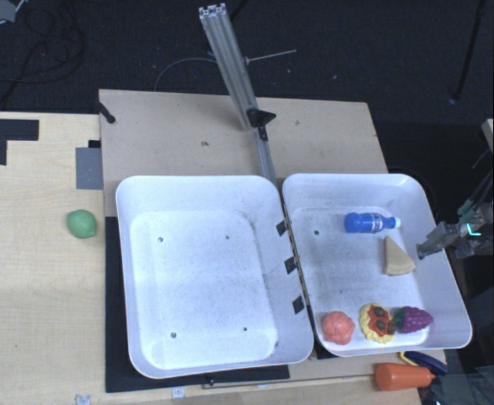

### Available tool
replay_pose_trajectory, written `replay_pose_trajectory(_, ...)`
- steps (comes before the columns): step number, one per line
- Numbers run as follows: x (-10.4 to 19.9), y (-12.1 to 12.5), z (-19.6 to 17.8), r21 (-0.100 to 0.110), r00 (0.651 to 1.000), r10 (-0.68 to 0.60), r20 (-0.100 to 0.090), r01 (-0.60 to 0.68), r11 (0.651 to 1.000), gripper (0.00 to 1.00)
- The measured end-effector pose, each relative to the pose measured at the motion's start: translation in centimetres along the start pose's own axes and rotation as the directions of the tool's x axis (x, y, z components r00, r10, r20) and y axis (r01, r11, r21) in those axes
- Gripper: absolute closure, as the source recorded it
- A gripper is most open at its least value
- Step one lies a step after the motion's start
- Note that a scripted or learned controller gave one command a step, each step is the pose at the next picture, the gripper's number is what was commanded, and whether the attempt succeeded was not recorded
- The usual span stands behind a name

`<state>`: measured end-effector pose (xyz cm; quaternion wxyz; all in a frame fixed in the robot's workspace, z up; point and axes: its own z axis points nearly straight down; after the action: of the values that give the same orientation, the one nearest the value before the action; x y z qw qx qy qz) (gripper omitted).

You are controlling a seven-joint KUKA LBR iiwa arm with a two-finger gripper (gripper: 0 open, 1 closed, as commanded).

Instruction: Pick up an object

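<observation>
Camera view gives us the gripper (437, 241) at the right rim of the right bin (348, 188), with little of the arm behind it in frame beyond some dark wrist parts and a small teal light at the picture's right side. We see the gripper's dark tip reaching inward over the rim toward a tan wedge-shaped piece (398, 257), which lies just beside it; we cannot tell whether they touch, nor whether the gripper is open or closed, and nothing is visibly gripped. Inside the same bin, a blue bottle (369, 223) lies on its side above the wedge, and along the near wall sit a pinkish-red round fruit (338, 327), a yellow and red toy (377, 322) and a purple grape bunch (415, 318). We see the left bin (146, 194) beside it, a green ball (82, 224) on the bench to the left, and an orange item (401, 376) outside the right bin's near edge.
</observation>
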<state>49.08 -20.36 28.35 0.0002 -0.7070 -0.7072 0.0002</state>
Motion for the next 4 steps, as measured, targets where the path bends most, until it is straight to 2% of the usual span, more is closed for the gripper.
replay_pose_trajectory(1,0.0,0.0,0.0,0.000,1.000,0.000,0.000,0.000,1.000,0.00)
replay_pose_trajectory(3,0.1,1.7,10.8,0.004,1.000,-0.001,-0.001,0.001,1.000,0.00)
replay_pose_trajectory(4,0.7,1.4,15.2,0.004,1.000,-0.001,-0.002,0.001,1.000,0.00)
